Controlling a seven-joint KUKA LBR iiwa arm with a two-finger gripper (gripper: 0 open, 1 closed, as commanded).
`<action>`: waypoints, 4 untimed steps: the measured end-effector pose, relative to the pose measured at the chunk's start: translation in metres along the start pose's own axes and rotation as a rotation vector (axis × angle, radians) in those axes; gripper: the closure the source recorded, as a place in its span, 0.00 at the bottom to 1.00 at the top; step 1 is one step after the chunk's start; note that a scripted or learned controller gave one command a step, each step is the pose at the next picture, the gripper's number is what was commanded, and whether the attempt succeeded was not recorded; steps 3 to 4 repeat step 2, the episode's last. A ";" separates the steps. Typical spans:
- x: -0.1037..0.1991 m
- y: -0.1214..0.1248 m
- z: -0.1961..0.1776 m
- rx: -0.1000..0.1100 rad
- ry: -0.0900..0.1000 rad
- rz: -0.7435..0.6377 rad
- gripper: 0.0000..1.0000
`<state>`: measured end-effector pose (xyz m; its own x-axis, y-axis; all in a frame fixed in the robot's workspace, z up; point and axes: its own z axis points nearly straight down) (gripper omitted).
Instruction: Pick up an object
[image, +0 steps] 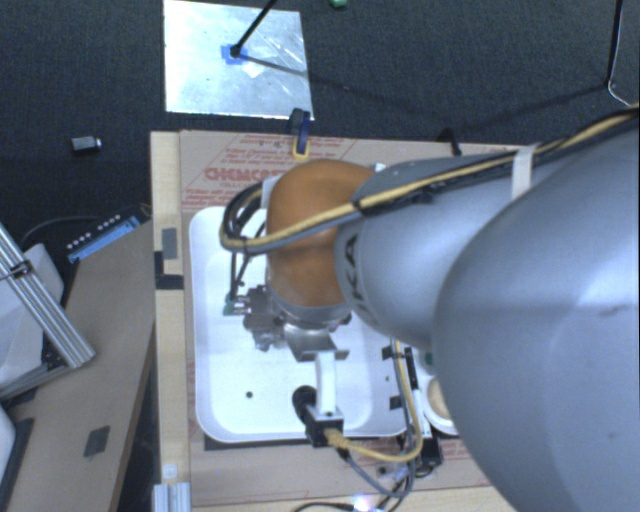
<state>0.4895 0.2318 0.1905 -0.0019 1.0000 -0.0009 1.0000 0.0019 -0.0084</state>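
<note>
My arm reaches in from the right and covers most of the bench, its orange band (305, 235) hanging over the left white bin (215, 330). The gripper (258, 318) sits low over the middle of that bin, a cluster of grey metal just under the band. I see no object under or beside it. A small dark speck (249, 393) lies on the bin floor in front of the gripper. At the arm's lower edge a round cream thing with a green rim (438, 396) peeks out in the right bin, mostly hidden.
The bins rest on a cardboard sheet (240, 160) with red print. A blue and yellow clamp (299, 128) stands at its far edge. A shiny metal plate (235, 55) lies on the dark floor behind, and aluminium rails (40, 300) stand to the left.
</note>
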 end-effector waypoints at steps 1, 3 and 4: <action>0.002 0.056 -0.059 -0.018 0.004 -0.001 1.00; -0.006 -0.005 -0.217 -0.024 0.012 -0.005 1.00; -0.006 -0.005 -0.217 -0.024 0.012 -0.005 1.00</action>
